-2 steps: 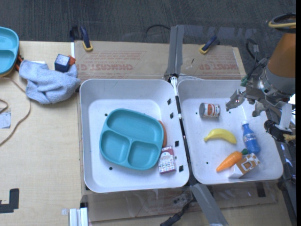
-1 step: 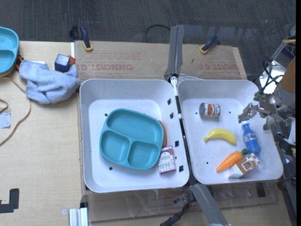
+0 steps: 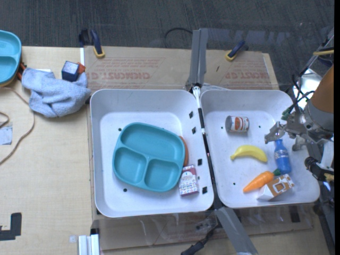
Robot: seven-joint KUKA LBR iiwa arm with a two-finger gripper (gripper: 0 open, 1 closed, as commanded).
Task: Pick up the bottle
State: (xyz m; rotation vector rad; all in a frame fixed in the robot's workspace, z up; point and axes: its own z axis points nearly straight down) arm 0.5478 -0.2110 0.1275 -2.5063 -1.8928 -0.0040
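Fingers: open or closed, I cannot tell | gripper [image 3: 283, 134] over bottle [image 3: 282, 158] cap | I'd centre, descend straight, clear of carrot [image 3: 257, 180].

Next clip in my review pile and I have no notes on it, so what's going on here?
A grey arm reaches in from the right over the right bin. Its claw sits at the top of a blue bottle, which lies in that bin near the right wall. I can't tell whether the bottle is gripped. Beside it lie a banana, a carrot, a small can and a carton. The left bin holds a teal divided plate.
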